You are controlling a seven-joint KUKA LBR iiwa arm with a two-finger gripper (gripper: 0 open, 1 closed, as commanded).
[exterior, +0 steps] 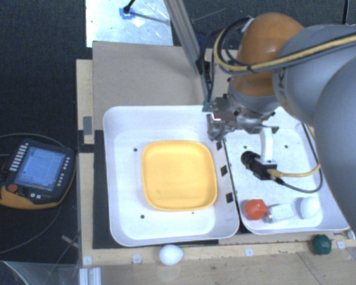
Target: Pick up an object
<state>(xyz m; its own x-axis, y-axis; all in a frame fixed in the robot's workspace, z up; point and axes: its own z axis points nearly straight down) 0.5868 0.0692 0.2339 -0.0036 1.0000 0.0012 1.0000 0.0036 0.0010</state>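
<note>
A: Step? 
B: Approach. Gripper (216, 129) over the bins' divider; fingers' state, cannot tell. 
A: Target? 
B: Yellow plate (179, 175), left bin (121, 159). Next: descend, grasp.

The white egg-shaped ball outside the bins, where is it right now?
The white egg-shaped ball lies on the bench at the bottom of the camera view, just below the front rim of the left white bin that holds the square yellow plate.
</note>
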